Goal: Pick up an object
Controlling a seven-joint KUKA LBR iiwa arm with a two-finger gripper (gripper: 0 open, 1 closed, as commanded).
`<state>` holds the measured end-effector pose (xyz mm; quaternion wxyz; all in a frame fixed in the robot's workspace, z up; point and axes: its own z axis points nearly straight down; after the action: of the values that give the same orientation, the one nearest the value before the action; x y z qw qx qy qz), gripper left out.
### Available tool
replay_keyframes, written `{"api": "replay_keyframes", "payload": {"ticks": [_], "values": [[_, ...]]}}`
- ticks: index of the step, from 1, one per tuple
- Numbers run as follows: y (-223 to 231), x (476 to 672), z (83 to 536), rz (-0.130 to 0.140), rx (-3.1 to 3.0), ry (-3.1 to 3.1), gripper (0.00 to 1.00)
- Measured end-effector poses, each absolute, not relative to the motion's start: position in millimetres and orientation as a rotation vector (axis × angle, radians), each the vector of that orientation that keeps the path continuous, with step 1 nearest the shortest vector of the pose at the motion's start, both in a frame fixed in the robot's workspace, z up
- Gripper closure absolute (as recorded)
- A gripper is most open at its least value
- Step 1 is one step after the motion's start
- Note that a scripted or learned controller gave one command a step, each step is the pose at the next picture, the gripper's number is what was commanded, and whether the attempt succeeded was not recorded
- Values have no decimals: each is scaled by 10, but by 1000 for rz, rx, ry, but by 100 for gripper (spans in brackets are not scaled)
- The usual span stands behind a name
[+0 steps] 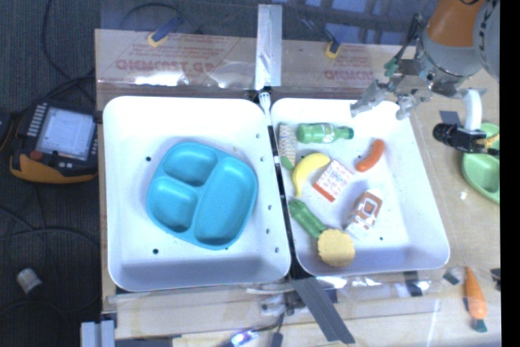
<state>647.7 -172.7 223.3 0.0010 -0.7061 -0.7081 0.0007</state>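
While the gripper (pixel 382 100) hung with fingers spread and holding nothing above the right bin's (pixel 431 199) far rim, the green bottle (pixel 324 132) lay inside that bin, just below it.

blue divided tray (pixel 203 193), handheld pendant (pixel 57 144), green bowl (pixel 485 169)

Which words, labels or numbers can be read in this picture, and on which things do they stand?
None can be read with certainty.
Cardboard sheet behind the bins: red printed letters, too blurred to quote.
Red and white packet in the right bin: a printed label, too small to read.
Second small packet: red marks, unreadable.
Handheld screen left of the bench: lit, its text too blurred.
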Motion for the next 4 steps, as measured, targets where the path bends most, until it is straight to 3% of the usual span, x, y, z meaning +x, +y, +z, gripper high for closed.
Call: {"api": "replay_keyframes", "payload": {"ticks": [1, 2, 3, 4], "values": [[-1426, 6461, 1822, 5, -2110, -2327, 0], [-1817, 6202, 1118, -1, -2042, -2395, 0], [-2130, 6221, 976, -30, -2011, -2426, 0], [-2113, 5815, 934, -33, -2166, -2286, 0]]}}
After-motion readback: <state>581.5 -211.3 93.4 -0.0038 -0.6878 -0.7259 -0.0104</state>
